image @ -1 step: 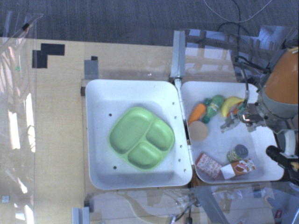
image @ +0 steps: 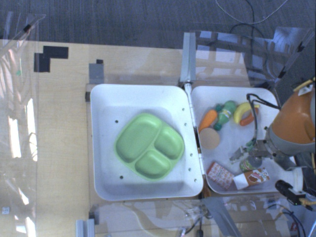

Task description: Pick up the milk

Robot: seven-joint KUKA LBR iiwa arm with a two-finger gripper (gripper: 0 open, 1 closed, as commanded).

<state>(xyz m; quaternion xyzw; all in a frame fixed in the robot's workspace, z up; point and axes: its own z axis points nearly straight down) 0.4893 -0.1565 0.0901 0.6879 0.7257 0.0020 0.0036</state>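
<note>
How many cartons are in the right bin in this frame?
2. A red patterned carton lies at the right bin's lower left; the milk lies beside it, under the gripper. The arm may hide more.

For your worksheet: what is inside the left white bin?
Inside the left bin lies a green divided plate with three compartments, resting flat on the bin floor. Whatever might be beneath the plate is covered and cannot be seen.

My counter (image: 54,147) is pale wood, with black tape marks (image: 48,57) near its far left corner. Beyond lies dark grey carpet (image: 123,14), crossed by a thin looping cable (image: 247,6).
</note>
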